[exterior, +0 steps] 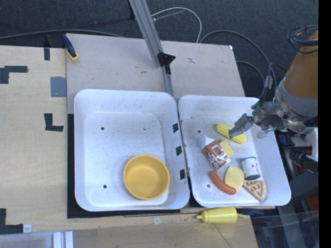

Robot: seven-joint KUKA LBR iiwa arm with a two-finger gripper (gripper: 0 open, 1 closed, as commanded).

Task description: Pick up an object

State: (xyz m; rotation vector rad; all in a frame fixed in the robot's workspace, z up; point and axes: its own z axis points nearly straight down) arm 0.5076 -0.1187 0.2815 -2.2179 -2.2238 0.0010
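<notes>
The claw [241,124] hangs low over the right bin [199,110], right above a small yellow banana [230,133]. One dark finger slants down to the banana's upper edge, but how far the fingers are spread I cannot tell, and nothing shows between them. The arm [302,81] behind it is grey with a wide orange band.

The banana is short, curved and smooth, a glossy toy yellow, lying in the upper middle of the right bin. Just below it to the left sits a small carton [214,152] printed in brown and white, boxy with a folded top, lying tilted. Beside the carton's right edge is a pale yellow block [226,149]. Lower down lies one orange-red sausage [222,183], long and rounded, touching a pale yellow rounded piece [234,177]. To the right stands a small can [250,167], white with a dark red label and a dark top. Under it lies a pizza slice [255,189], a tan triangle with red dots. That makes seven things in the right bin, one of each.

The left bin [88,112] holds a single round yellow bowl [146,176], smooth plastic, open side up, near its lower right corner. Both bins are shallow, white and faintly speckled with rounded corners.

On the bench [31,138], pale wood grain, one yellow squeeze bottle [220,215] lies on its side just below the right bin.
</notes>
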